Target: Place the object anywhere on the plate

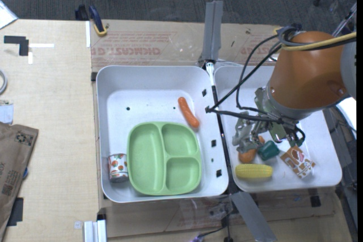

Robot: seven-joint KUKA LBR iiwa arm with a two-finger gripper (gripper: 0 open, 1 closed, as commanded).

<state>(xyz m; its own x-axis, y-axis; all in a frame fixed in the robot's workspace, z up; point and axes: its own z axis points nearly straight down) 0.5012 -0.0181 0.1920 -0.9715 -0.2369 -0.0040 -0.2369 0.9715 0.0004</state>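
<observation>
A light green divided plate [164, 158] lies in the left bin [113, 88], toward its front. An orange carrot [189, 113] rests just behind the plate's far right corner, and a small printed can [117, 168] stands at the plate's left edge. My gripper [253, 138] is down in the right bin [326, 173], right above a cluster of toys: an orange piece [247, 155], a dark green block [267, 149], a corn cob [253, 171] and a red-and-white packet [298, 162]. The orange wrist band hides much of the gripper.
A grey divider post [213, 31] rises behind the two bins where they meet. Black cables [249, 73] loop from the arm over the right bin. Cardboard and a brown paper bag [14, 167] lie on the bench at the left.
</observation>
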